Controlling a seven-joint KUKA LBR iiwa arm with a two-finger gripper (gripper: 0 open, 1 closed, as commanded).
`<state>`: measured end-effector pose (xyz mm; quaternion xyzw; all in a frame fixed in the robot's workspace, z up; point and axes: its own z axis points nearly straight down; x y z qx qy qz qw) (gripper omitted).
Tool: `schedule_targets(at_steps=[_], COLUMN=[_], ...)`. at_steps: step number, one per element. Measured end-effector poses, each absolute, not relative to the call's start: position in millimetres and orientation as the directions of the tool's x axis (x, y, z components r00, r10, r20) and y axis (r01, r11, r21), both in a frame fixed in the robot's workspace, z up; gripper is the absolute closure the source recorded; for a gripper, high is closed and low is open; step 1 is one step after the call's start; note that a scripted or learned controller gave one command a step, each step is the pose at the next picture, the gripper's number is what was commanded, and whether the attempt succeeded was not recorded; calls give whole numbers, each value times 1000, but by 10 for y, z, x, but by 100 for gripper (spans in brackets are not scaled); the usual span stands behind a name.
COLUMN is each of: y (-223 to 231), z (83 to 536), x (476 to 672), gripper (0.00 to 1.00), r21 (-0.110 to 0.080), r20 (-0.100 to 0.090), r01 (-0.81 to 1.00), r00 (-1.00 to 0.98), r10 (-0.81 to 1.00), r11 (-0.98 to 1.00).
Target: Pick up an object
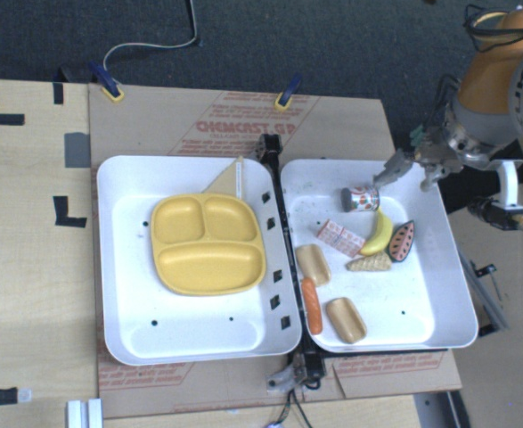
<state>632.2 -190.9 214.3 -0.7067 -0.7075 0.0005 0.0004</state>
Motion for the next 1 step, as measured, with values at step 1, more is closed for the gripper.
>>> schedule_targets(at_steps=[1], y=[-1954], z=[865], x=[6331], gripper=[0], r21=[2], r20=[-2], r01=[1000], r00=[-2], r10=[1000], r11=[2])
